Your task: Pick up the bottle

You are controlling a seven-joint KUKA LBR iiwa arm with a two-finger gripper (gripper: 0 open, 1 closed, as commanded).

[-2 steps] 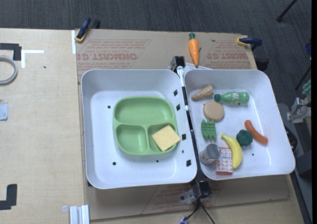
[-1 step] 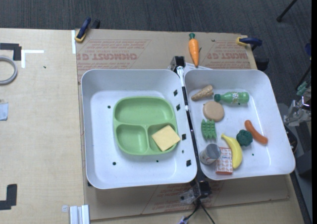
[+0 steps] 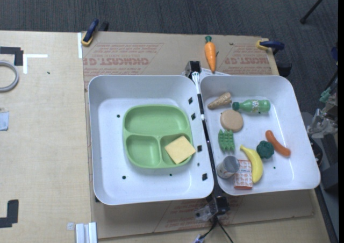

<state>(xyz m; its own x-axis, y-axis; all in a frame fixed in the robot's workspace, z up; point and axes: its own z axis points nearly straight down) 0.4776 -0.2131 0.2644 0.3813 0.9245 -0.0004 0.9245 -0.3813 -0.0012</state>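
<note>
Lying on its side near the far wall of the right white bin (image 3: 301, 129) is one green plastic bottle with a white label (image 3: 251, 106), its cap pointing toward the divider between the bins. It is just beside a tan cone-shaped piece (image 3: 219, 101) and a round tan disc (image 3: 232, 121), and touches neither.

At the right edge of the view, just outside that bin, the gripper (image 3: 322, 121) is cut off and blurred. It is well apart from the bottle, and I cannot tell whether it is open or closed.

The right bin holds nine things. Besides those three there are:
- one green ridged toy (image 3: 226, 140)
- one yellow banana (image 3: 252, 162)
- one dark green broccoli piece (image 3: 265, 149)
- one orange sausage-shaped piece (image 3: 278, 143)
- one small grey can (image 3: 228, 166)
- one red-and-white carton (image 3: 243, 176) — its print is too small to read and the banana partly overlaps it

The left white bin (image 3: 102, 129) holds one green three-compartment plate (image 3: 156, 121), with one yellow block (image 3: 179, 149) in its near-right compartment.

Outside the bins, one orange toy carrot (image 3: 209, 54) lies on the brown cardboard sheet (image 3: 134, 56) — two blue-and-yellow clamps (image 3: 90, 31) grip its far corners.
</note>
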